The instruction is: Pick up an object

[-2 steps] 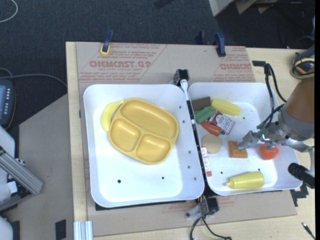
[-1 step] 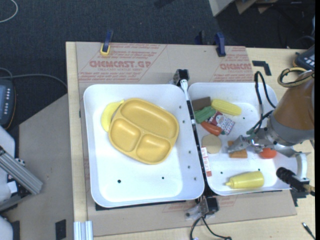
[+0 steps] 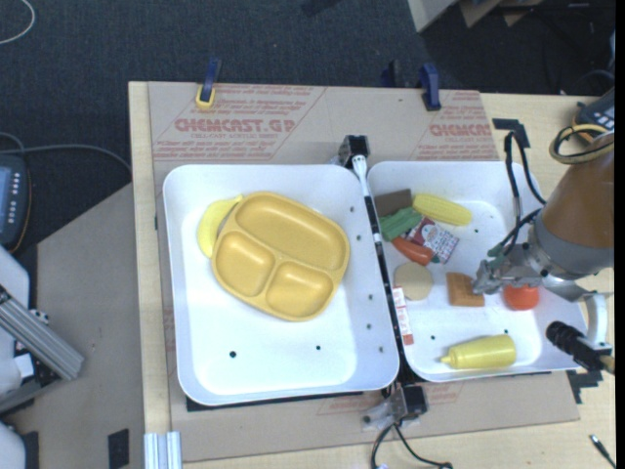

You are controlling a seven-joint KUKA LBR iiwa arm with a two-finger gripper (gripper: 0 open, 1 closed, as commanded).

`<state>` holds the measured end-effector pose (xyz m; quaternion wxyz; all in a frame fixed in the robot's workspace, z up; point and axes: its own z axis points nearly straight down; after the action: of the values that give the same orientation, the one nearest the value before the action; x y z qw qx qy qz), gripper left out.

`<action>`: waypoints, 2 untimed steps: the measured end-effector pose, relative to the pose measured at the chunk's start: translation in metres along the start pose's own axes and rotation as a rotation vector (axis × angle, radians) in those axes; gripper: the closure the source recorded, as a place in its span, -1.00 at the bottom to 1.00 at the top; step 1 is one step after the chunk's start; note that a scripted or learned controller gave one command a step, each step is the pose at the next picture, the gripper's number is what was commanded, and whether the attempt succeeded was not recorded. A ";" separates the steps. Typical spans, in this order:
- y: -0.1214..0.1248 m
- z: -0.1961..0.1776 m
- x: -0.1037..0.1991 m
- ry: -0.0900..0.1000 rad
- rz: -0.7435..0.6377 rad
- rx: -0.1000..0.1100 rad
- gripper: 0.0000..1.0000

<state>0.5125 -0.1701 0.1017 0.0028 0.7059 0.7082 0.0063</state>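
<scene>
Toast-shaped brown toy slice [image 3: 466, 290], flat and rectangular, lies on the floor of the right-hand shallow white bin [image 3: 469, 179], at about four o'clock from the bin's centre. It is judged to be light, stiff moulded plastic with a smooth, rather slippery surface and no fragility; being thin and flat, it would best be taken across its two short edges, pressed close to the bin floor.

The two-finger gripper [image 3: 490, 278] on the grey arm with an orange band [image 3: 584, 208] is seen just beside the slice, at its two o'clock, reaching in from three o'clock. Whether the jaws are released or clenched cannot be told, and nothing is seen grasped.

A small red-orange round toy [image 3: 521, 296] sits at three o'clock of the slice, just beside the gripper. A pale beige round disc [image 3: 413, 283] lies at nine o'clock. A yellow plastic mustard bottle [image 3: 479, 353] lies on its side at six o'clock, near the bin's lower rim. Further off, towards eleven o'clock, a red-and-white printed packet [image 3: 436, 240], a red pepper-like toy [image 3: 410, 251], a green toy piece [image 3: 396, 223] and a dark brown block [image 3: 393, 201] are clustered, with a yellow toy corn cob [image 3: 442, 209] at twelve o'clock.

The left-hand shallow white bin [image 3: 195, 350] holds a yellow three-compartment plastic tray [image 3: 281, 255], overlapping a yellow round plate [image 3: 211, 227]. Both bins rest on a brown cardboard-covered bench [image 3: 293, 115].
</scene>
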 end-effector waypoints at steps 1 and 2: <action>-0.005 -0.045 0.003 -0.007 0.002 0.009 1.00; -0.001 -0.089 -0.001 -0.008 0.002 0.007 1.00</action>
<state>0.5104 -0.1716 0.1908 0.0031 0.7068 0.7074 0.0012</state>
